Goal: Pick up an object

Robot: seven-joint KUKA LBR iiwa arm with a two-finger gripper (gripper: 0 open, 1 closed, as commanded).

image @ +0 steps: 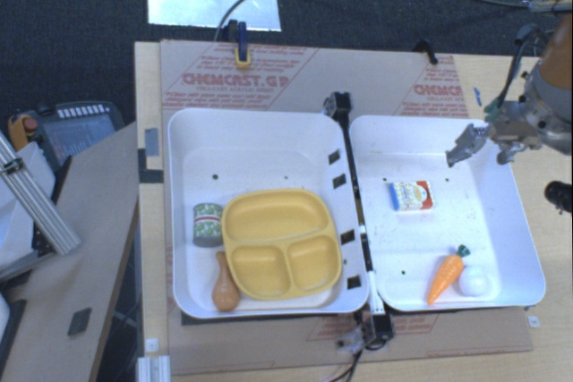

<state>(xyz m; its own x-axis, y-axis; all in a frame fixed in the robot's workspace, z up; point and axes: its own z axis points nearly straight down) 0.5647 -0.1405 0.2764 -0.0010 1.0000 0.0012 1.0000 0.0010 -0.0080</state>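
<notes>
You see the two-finger gripper (483, 148) hanging over the far right part of the right-hand shallow white bin (519, 219), near its back wall. Its two grey fingers (464, 146) stand spread apart with nothing between them.

Take the small flat white box with a red and yellow printed label (411, 195) as your landmark. It lies flat on the floor of the right-hand bin, toward the middle. The gripper sits beyond it and to its right, well apart from it. Nearer the front of the same bin than the box, you find an orange toy carrot with a green top (445, 276) lying at a slant, and a small white rounded object (474, 282) just beside the carrot on its right, touching it or nearly so.

To the left of the box, across the black divider where the bins meet, lies the left-hand shallow white bin (233, 148). In it you see a yellow plastic tray with three compartments (281, 241). A small green-labelled can (208, 224) stands upright against the tray's left edge, and a tan wooden pear-shaped piece (225, 285) lies by the tray's front left corner. Both bins rest on a pale wooden surface (304, 72).
</notes>
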